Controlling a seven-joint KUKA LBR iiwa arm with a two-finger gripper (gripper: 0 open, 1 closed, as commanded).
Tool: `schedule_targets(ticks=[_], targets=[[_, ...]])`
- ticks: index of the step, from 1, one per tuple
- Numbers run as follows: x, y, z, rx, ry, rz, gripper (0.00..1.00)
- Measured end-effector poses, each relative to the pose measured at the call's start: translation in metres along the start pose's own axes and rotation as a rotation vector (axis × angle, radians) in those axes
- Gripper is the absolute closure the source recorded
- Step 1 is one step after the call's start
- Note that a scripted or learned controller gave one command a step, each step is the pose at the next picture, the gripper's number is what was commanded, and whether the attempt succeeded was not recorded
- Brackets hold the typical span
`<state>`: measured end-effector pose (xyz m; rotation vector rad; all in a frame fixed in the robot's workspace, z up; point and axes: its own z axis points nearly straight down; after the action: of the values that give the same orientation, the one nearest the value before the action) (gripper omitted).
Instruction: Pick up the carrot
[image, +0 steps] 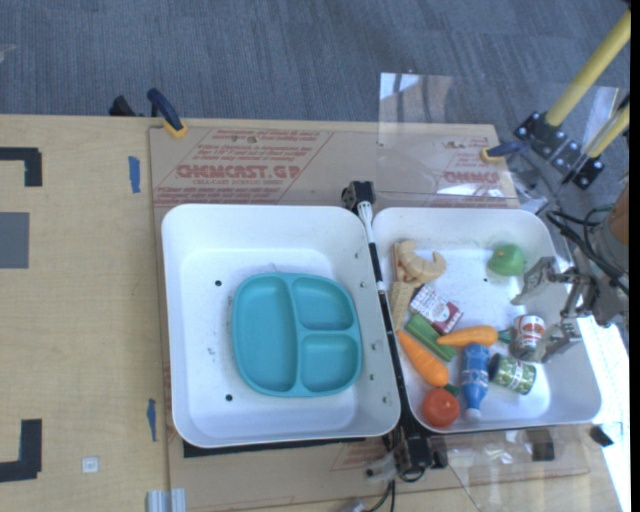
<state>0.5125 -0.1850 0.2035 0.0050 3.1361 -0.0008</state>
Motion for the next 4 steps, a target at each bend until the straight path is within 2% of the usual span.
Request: schedule_targets(ticks=[1, 2, 3, 4], targets=[[-0.002, 0.052, 0.035, -0.002, 0.003, 0.189, 0.00], [-0.014, 0.078, 0.094, 0.001, -0.006, -0.071, 0.00], [0.000, 0.087, 0.098, 0.007, -0.045, 0.075, 0.00], [-0.030, 0.088, 0.099, -0.003, -0.039, 0.313, 0.00]])
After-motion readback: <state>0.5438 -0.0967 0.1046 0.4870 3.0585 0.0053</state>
